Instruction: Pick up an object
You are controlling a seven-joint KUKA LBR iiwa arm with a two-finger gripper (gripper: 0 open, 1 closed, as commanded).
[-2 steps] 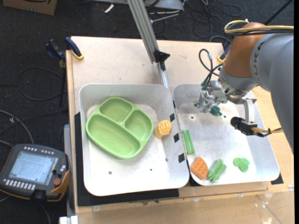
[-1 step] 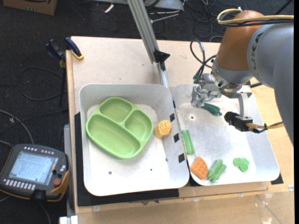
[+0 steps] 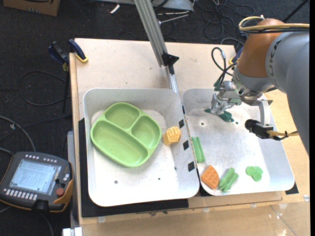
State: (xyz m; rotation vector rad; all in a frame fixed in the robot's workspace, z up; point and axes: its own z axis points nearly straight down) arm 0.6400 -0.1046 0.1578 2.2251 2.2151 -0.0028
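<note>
Green and orange all over the right bin (image 3: 275,146), and nothing lifted yet: every toy lying flat on white plastic, none between fingers. Hand (image 3: 222,108) low over the far left corner of that bin, fingertips dark teal and close to the floor, spread too small and shadowed to tell, so no verdict on wide or narrow. Nothing visibly carried there. All of the pick left to do, by the look of it: choosing, closing, raising. Likeliest candidates near the bin's front edge: a green stick (image 3: 198,149) by the left wall, long axis running front to back, slightly tilted toward the front right; an orange wedge (image 3: 210,176) at the front left corner, pointing toward the front; a green pod (image 3: 228,179) just beside it, long axis slanting from front left to back right; a small leafy green piece (image 3: 254,172) further right, no clear axis. In the left bin (image 3: 98,191), a green divided plate (image 3: 126,133) lying diagonally and a yellow corn piece (image 3: 172,135) just beside its right rim.
</note>
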